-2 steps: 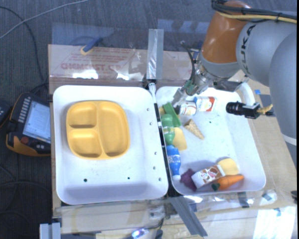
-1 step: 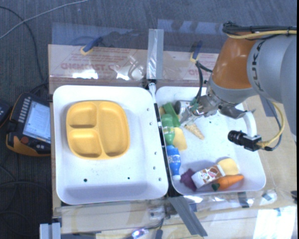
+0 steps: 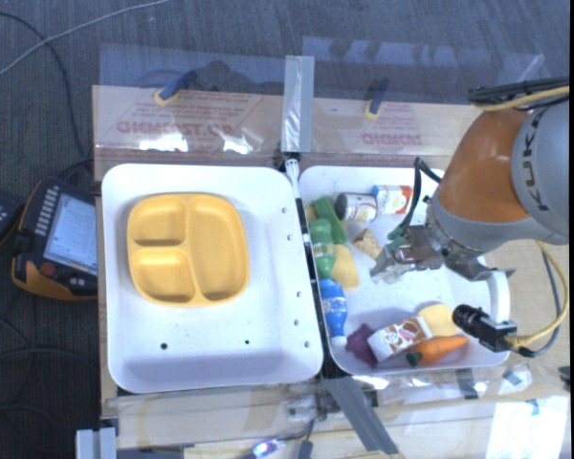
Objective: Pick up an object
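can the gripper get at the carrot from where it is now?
Probably yes. The carrot lies on top at the right bin's near edge, uncovered, with the gripper just above it; only a small carton crowds it.

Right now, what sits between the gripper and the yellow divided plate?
In the camera view, between gripper and yellow divided plate: green bottle, blue-capped bottle and the white bins' rims.

Right bin [image 3: 364, 371] is crowded along its left wall — green bottle [image 3: 327, 220], yellow piece [image 3: 327, 261] and blue bottle [image 3: 333, 309] lined up against the divider; cans [image 3: 375, 204] block the top edge; carton [image 3: 402, 338], carrot [image 3: 438, 350] and a purple item [image 3: 362, 340] fill the bottom; open white floor shows mid-bin, just under the gripper [image 3: 394, 261]. Left bin [image 3: 210, 352] — yellow tray [image 3: 186, 247] takes the upper middle; bare floor runs below it and along both sides.
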Robot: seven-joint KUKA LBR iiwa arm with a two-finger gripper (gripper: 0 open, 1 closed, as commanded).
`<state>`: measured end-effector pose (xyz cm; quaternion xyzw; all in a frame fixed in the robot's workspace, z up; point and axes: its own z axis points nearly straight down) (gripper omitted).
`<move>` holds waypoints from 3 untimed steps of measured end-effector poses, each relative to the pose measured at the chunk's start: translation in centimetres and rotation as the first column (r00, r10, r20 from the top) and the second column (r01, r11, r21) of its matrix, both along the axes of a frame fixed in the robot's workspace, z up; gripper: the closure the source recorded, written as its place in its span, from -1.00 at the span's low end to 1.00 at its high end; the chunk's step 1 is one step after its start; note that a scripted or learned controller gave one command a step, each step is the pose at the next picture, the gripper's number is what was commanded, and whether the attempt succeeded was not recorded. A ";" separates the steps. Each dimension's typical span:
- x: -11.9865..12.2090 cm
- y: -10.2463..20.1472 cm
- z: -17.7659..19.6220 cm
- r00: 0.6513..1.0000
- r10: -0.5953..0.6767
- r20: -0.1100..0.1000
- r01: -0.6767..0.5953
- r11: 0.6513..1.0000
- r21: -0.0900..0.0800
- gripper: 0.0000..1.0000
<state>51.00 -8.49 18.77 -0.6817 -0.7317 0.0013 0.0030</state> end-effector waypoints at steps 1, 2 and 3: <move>1.5 6.9 -0.7 0.985 0.171 0.000 -0.171 0.985 -0.001 1.00; -2.6 0.3 -0.6 0.922 0.387 0.002 -0.387 0.922 -0.001 1.00; 3.1 6.9 -0.7 0.981 0.196 0.000 -0.196 0.981 0.000 1.00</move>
